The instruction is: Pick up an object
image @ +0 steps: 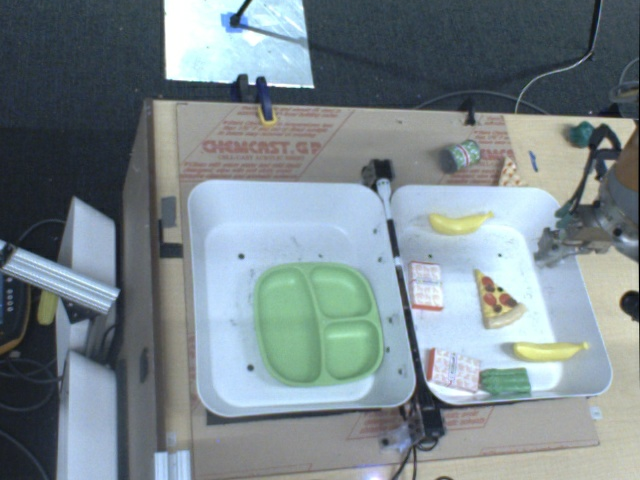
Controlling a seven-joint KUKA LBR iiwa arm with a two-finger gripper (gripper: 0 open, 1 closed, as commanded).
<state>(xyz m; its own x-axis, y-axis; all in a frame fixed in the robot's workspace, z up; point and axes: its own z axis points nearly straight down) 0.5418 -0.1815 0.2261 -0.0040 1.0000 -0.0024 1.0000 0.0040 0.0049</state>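
A brown sheet of cardboard point(300, 140) covers the bench, and red print on it reads something like "CHEMCAST GP", the rest of the lettering being too small to make out. On it sits the left bin point(215, 268), a shallow white plastic tub with rounded corners, and in the middle of it lies a pale green plate point(318, 322), smooth and rounded, split into three compartments. A dark strip runs between the two bins where their edges meet. The right bin point(570, 298), of the same white plastic, holds the loose things. Near its left wall lies a small white box point(426, 286) with red print that cannot be read, and toward the front left corner a second white and red box point(455, 369) lies tilted, with a green packet point(504, 381) just beside it on its right. Near the back wall lies a yellow banana point(460, 223), curved and glossy like a toy. In the middle lies a pizza slice point(497, 300), a wedge with a yellow crust and red rounds on top. Near the front right lies another banana point(548, 350). Behind the bin, on the cardboard, a small can point(463, 155) with a green and white label lies on its side. At the right edge the gripper point(552, 247) hangs over the right rim of the right bin, well apart from the pizza slice and both bananas; whether it is open or closed I cannot tell, and nothing shows in its grasp.
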